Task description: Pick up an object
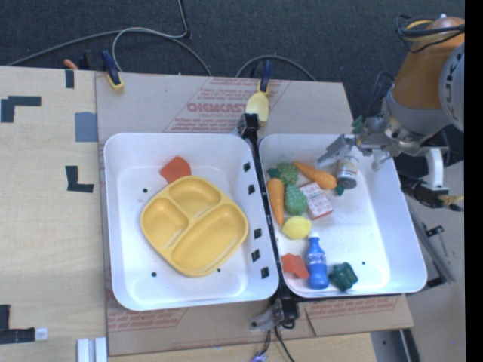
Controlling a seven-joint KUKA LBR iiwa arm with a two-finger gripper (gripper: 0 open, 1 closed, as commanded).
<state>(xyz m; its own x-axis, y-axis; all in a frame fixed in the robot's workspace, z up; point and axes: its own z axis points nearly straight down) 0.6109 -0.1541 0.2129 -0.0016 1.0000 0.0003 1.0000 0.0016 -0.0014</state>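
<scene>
The right bin (392, 232) holds several toy foods. An orange carrot (315, 176) lies near its back, and a second carrot (276, 200) lies along the left wall. Among them are a green vegetable (287, 173), a green textured piece (296, 198), a red and white packet (318, 202) and a yellow lemon (297, 227). Nearer the front sit a blue bottle (316, 261), a small red-orange piece (293, 265) and a dark green piece (344, 276). My gripper (343, 164) hangs low over the bin's back right part, just right of the first carrot's tip.
The left bin (121, 202) carries a yellow divided plate (195, 225) and an orange piece (175, 169) behind it. A yellow clamp (257, 105) grips the bins' shared back edge. Cables run across the dark floor behind the bench.
</scene>
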